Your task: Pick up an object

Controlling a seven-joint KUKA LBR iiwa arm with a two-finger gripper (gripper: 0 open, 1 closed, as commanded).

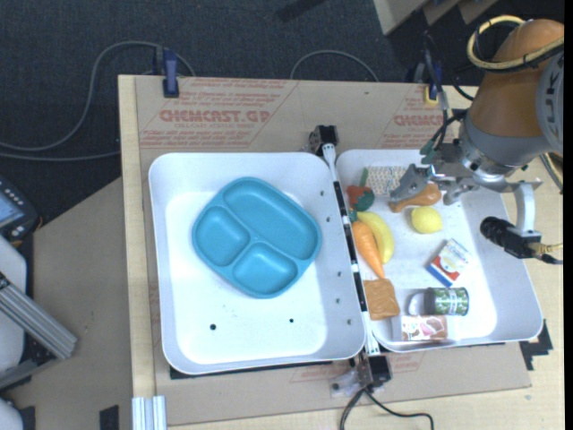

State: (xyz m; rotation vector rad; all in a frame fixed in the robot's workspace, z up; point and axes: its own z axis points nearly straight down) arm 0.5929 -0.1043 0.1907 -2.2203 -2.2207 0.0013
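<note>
The pincer hangs low at twelve o'clock in the right shallow white bin, seemingly closed on a small orange-brown toy food piece (grip unconfirmed), with the yellow plastic lemon just beside at five o'clock.

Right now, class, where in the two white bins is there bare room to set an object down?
Left white bin: bare floor all around the blue divided plate, widest at its near edge. Right white bin: crowded, gripper above.
</note>
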